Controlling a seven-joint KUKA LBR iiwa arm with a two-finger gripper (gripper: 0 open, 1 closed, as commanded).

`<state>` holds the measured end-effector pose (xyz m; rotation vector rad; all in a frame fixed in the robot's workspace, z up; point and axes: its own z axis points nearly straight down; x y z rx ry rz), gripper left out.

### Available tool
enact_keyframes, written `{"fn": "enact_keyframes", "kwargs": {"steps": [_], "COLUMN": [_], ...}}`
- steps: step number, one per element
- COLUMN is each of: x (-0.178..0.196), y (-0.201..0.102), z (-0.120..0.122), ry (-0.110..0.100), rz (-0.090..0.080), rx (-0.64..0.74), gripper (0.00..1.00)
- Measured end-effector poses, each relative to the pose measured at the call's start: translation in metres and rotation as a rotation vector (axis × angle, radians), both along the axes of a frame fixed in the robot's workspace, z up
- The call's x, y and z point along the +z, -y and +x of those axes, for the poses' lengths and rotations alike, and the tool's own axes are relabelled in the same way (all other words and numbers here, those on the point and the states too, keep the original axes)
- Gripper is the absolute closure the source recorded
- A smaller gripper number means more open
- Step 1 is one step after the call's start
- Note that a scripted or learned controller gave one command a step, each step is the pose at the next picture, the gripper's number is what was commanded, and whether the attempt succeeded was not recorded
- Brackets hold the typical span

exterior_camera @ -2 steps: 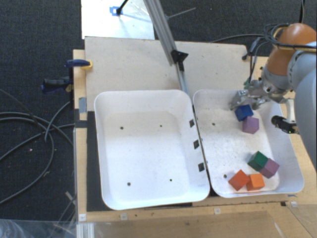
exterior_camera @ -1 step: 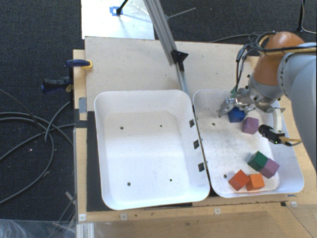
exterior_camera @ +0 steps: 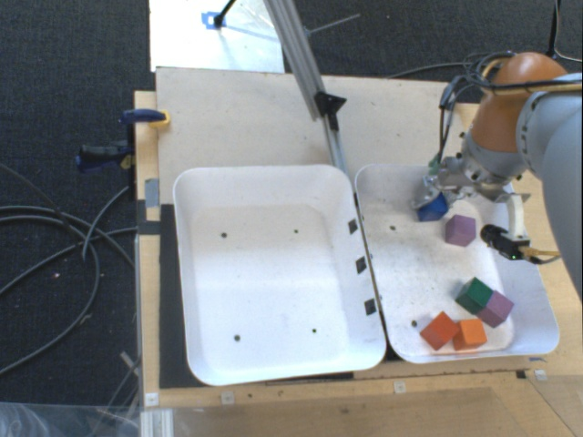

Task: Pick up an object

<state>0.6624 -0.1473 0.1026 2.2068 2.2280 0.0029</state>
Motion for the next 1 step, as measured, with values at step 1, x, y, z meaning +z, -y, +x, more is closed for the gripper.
{"fn": "enact_keyframes", "kwargs": {"steps": [1], "x": [0.0917], "y": [-0.1048], "z": [-0.0641], "ry": [-0.002], "rz": [0.007], "rx": [0.003], "gripper": [1.0]}}
